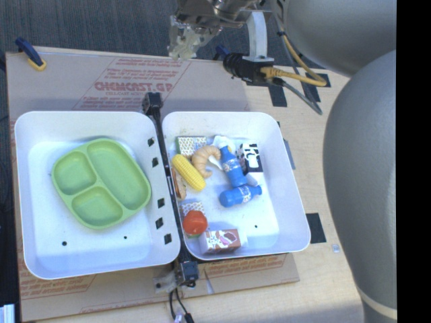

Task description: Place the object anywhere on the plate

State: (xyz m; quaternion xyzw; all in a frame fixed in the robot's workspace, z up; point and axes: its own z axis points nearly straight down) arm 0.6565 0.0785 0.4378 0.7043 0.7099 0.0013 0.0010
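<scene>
A green three-compartment plate [101, 182] lies in the left bin [40, 247] with nothing on it. The right bin [286, 214] holds a yellow corn cob [188, 171], a croissant [206, 157], two blue bottles [236, 180], a red tomato [195, 223], a red-and-white carton [222, 241], a black-and-white box [251, 157] and a checkered packet [190, 144]. My gripper [182, 42] hangs high above the cardboard behind the bins, beyond the divider between them. Nothing shows between its fingers.
A black clamp strip [161, 180] joins the two bins along the middle. Printed cardboard [128, 83] lies behind the bins. Black and yellow cables [283, 73] run off to the right. The grey arm body [363, 147] fills the right side.
</scene>
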